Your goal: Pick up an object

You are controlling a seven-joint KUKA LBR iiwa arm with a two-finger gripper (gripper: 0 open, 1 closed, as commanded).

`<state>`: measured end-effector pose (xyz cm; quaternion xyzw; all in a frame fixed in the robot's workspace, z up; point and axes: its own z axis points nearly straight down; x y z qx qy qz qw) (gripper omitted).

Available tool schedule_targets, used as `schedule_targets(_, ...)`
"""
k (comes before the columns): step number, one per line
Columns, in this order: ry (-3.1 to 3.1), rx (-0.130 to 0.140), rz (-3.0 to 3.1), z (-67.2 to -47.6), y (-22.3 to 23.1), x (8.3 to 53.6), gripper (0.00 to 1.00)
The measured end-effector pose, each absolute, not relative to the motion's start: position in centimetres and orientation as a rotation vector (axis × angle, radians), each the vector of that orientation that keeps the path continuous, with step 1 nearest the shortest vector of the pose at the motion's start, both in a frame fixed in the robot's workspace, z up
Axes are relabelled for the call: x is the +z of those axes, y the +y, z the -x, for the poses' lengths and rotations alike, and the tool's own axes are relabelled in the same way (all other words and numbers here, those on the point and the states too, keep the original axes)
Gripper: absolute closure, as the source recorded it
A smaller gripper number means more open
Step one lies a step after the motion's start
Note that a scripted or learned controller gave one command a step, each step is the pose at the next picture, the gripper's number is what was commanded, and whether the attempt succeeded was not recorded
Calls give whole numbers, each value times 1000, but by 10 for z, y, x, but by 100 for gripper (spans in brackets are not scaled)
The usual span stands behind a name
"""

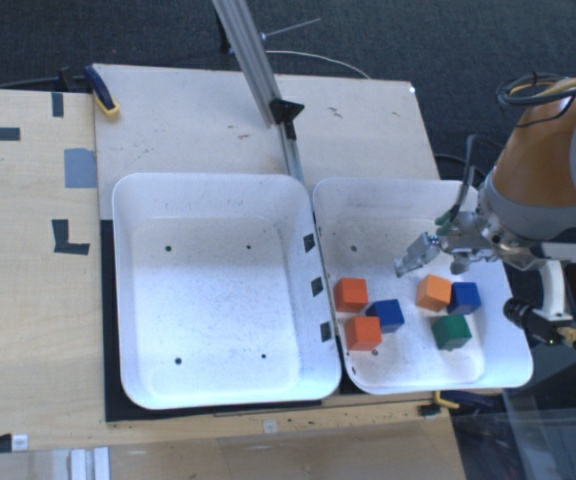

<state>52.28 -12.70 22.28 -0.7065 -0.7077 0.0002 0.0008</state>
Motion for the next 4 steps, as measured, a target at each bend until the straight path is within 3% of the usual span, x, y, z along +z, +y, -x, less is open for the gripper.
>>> schedule_targets(1, -2218, 3, 2217, -492, -121, 90, 0)
schedule_targets(2, -2219, 3, 2215, -492, -121, 101, 100)
schedule_targets(3, -2236, -12, 2216, -577, -64, 196, 100)
schedule_targets(4, -2228, 1, 2210, -566, 0, 197, 100)
